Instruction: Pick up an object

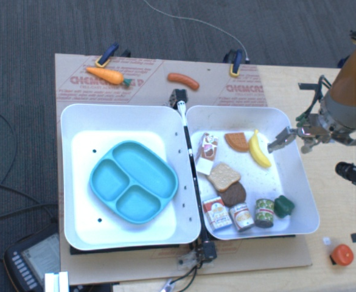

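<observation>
Faint red mirrored print on the cardboard sheet (147,72), unreadable; packet and can labels illegible

Right bin (299,181): banana (259,149), yellow, lying lengthwise near the back edge; orange slice (237,141) beside it; carton (209,146) by the left wall; toast (224,176) and brown patty (233,194) at centre; box (216,214), two cans (241,216) (264,212) and green piece (283,206) along the front edge.

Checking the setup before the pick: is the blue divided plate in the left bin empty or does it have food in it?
Empty. The blue plate shows bare compartments; the toy food lies in the right bin.
</observation>
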Available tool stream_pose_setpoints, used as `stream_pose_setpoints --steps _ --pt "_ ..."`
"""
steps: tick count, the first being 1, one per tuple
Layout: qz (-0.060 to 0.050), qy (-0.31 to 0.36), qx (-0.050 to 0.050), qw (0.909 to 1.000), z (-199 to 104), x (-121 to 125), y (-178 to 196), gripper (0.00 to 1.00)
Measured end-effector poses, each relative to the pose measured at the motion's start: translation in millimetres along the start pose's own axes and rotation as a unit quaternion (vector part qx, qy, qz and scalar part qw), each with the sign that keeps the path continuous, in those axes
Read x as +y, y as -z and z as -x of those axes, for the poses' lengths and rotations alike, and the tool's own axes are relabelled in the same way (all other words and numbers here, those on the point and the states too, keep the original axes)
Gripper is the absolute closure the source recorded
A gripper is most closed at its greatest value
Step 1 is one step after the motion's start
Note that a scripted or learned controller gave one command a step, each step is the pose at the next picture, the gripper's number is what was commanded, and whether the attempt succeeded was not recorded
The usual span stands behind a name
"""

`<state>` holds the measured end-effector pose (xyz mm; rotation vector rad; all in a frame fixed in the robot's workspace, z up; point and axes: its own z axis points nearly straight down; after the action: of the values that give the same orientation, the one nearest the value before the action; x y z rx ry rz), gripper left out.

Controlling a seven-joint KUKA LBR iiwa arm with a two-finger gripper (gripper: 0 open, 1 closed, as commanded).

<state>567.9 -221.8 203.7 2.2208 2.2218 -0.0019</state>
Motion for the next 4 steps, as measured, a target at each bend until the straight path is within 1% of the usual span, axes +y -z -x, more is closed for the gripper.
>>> stream_pose_setpoints --steps 1,2,3,4 --pt "0.001 0.003 0.005 1.0 -11.0 -24.4 -106.5 0.0" --pt "0.005 0.0 -0.001 1.0 -97.3 -62.6 -115.1 0.0" --pt "0.009 -0.001 -0.004 1.0 -121.7 -79.7 -114.8 0.0" --pt "0.008 -0.002 -0.002 1.0 -122.0 -79.4 -104.8 1.0"
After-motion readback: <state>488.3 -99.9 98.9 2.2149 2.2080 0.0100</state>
